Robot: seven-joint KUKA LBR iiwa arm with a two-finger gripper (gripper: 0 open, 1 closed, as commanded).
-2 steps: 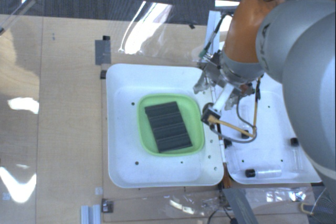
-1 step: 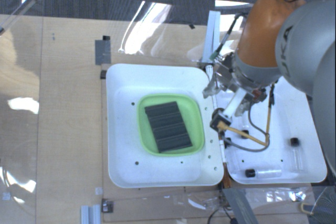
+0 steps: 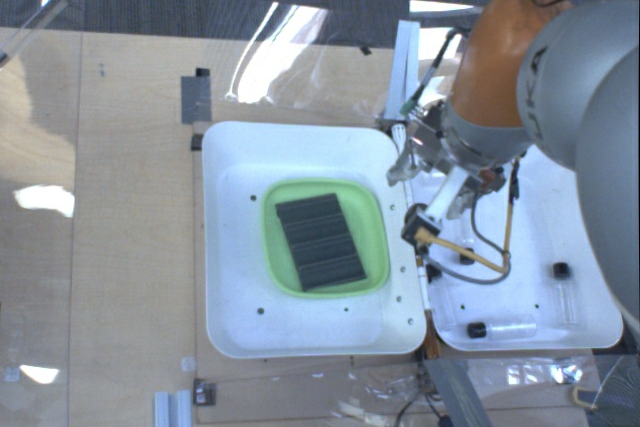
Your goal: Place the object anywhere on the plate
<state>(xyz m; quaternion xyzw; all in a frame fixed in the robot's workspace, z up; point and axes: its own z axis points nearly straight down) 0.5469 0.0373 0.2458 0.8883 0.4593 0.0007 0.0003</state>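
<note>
Nearest us, a clear tube (image 3: 505, 326) lies in the right bin (image 3: 600, 315). Beyond it, the dark ribbed block (image 3: 320, 242) rests flat on the green plate (image 3: 375, 215) in the left bin (image 3: 230, 215). Farther back, the gripper (image 3: 408, 158) hangs between the bins; we cannot tell its opening.

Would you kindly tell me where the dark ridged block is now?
The dark ridged block lies on the green plate, in the camera view's left bin.

I've got one fixed cam above the bench (image 3: 100, 245), slanted down, mid-range, covering left bin (image 3: 228, 255) and right bin (image 3: 585, 310).
</note>
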